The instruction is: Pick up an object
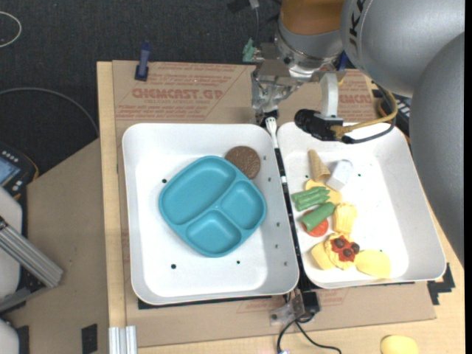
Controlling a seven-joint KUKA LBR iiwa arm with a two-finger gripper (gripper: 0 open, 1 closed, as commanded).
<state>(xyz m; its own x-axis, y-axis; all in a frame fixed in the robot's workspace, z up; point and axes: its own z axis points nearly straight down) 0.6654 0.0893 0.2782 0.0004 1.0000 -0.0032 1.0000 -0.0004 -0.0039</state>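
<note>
Camera view, arm reaching in from upper right, orange band high, wrist angled down. Gripper (268, 116) poised over the far rim between both bins, fingers close together, nothing between them. Toy food pile (330, 220) sitting in right bin (413, 198); blue divided plate (212, 206) and brown cookie (243, 161) in left bin (144, 198).

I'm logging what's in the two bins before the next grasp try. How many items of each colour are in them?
Blue: 1, the divided plate, left bin
Brown: 1, the cookie, left bin
Tan: 1, the cone, right bin
White: 1, the block
Green: 2
Red: 2
Yellow: about 4; they overlap
Total: about 12
</note>
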